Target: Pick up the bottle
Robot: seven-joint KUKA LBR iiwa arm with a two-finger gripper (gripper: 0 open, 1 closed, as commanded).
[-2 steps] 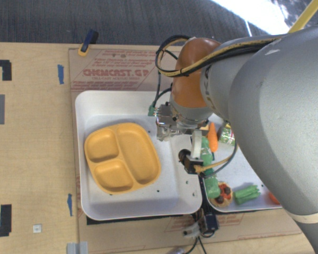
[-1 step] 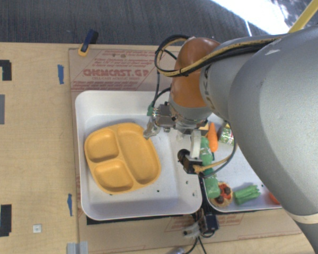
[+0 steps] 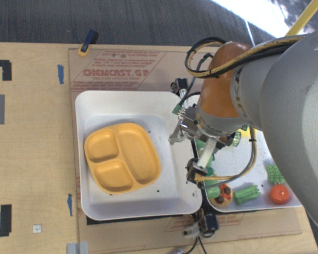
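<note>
The grey arm with its orange band comes in from the right and covers most of the right bin (image 3: 257, 208). My gripper (image 3: 177, 133) hangs low over the divide between the two bins, at the right edge of the left bin (image 3: 90, 102). Under the wrist a green thing (image 3: 234, 139) peeks out; most of it is hidden, and I cannot tell whether it is the bottle. Nothing shows clearly in the gripper.
A yellow compartment plate (image 3: 122, 155) lies in the left bin. Along the right bin's front are a red tomato (image 3: 279, 193), a green vegetable (image 3: 247, 193), a green piece (image 3: 274, 172) and a small red-and-dark item (image 3: 222, 192).
</note>
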